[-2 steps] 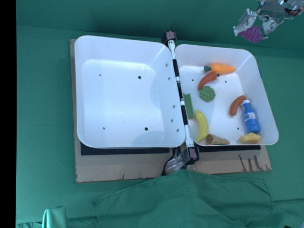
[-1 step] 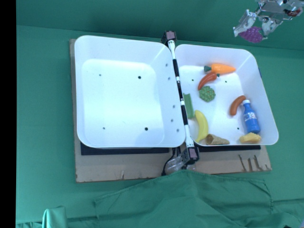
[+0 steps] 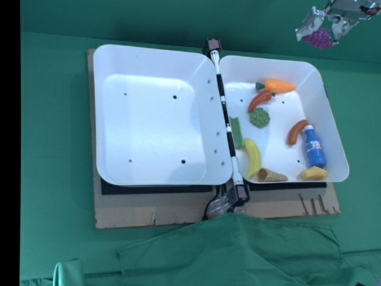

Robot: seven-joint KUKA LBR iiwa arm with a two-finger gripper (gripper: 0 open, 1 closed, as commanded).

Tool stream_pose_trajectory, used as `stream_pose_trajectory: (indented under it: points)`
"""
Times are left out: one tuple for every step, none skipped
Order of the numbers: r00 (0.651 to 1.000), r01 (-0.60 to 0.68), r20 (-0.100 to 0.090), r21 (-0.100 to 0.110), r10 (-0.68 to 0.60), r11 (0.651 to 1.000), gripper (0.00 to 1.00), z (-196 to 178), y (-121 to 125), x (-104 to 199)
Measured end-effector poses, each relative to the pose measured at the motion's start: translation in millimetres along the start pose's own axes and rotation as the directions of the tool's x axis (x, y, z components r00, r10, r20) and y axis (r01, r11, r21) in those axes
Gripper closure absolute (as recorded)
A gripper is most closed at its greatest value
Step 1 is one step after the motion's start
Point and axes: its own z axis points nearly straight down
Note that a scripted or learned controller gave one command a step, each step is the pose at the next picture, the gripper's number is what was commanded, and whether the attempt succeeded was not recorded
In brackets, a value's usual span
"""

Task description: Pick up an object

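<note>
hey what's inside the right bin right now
The right bin holds a carrot, red chili, broccoli, green stick, banana, sausage, blue bottle, cone and a yellow wedge. Nothing looks covered.

**Bare metal hardware at the frame's top corner**

The gripper [image 3: 322, 27] is the one part of the robot on show, seen in the camera view's upper right corner. Its body is a cluster of silvery-grey metal blocks with bright, reflective faces and several small dark recesses (holes or screw heads; too small to tell which). Two pale, flat fingers [image 3: 308, 24] extend from this block, light grey to white, with squared edges and slightly darker shading along their inner sides. The metal reads as unpainted, with no legible markings or labels at this size.
</note>
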Motion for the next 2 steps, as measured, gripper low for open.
stream_pose_trajectory:
  points:
    - [1.0,0.001,-0.003,0.006,-0.001,1.0,1.0,5.6,9.1,-21.4]
    - [1.0,0.003,-0.003,0.006,-0.003,1.0,1.0,3.9,12.2,-20.0]
